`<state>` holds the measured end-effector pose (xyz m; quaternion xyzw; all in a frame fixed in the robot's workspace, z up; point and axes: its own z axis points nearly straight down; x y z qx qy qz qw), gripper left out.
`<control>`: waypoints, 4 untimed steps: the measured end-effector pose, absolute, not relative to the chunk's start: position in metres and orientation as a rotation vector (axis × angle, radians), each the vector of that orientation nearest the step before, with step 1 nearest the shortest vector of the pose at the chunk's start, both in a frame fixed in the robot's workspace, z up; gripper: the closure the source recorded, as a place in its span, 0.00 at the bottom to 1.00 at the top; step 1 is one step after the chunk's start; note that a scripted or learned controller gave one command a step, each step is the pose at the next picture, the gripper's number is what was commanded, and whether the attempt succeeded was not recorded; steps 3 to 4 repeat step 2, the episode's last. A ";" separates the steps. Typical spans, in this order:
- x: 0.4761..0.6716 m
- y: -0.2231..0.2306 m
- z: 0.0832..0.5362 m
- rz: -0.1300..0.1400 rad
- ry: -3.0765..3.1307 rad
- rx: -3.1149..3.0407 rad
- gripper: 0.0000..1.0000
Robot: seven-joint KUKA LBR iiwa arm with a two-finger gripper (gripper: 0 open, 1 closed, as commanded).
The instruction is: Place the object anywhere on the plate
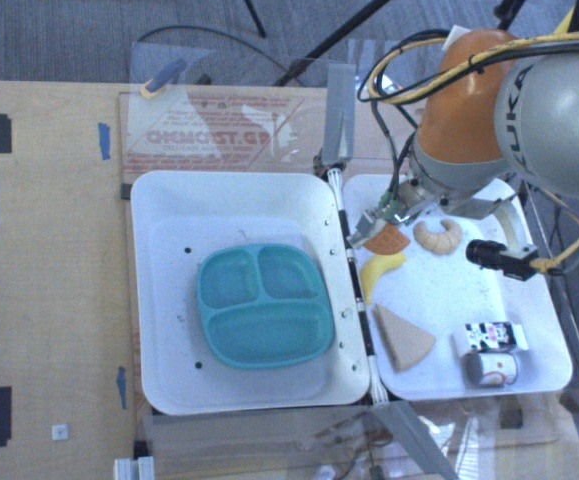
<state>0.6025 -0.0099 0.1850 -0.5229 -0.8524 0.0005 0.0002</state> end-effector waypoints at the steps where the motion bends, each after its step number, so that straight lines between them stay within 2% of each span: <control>1: 0.562 0.045 0.185 -0.001 -2.935 -1.119 1.00; 2: 0.562 0.045 0.185 -0.001 -2.935 -1.120 0.00; 4: 0.562 0.045 0.185 -0.001 -2.935 -1.120 0.00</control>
